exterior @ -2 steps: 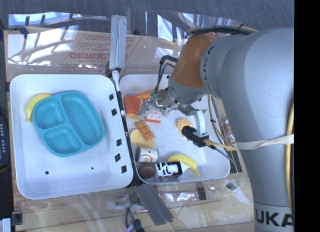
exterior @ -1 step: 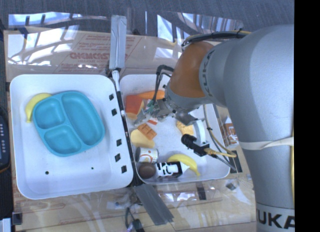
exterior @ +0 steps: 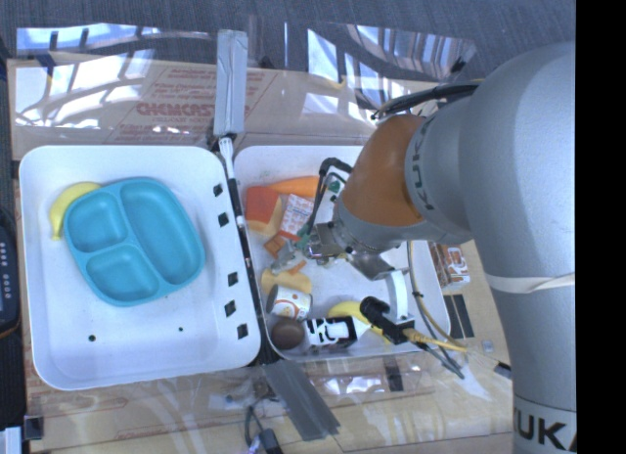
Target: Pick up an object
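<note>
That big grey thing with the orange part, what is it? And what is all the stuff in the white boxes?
It is a robot arm, and a computer program moves it. The picture comes from one camera fixed above the bench, looking down at a slant. The arm reaches in from the right, over the right white bin. That bin holds a jumble of small things: an orange box, a little black and white bottle and something yellow. The left white bin holds a blue plate with three sections and a yellow banana tucked beside it. Its claw is down among the jumble. I can't tell if it has caught anything.
</note>
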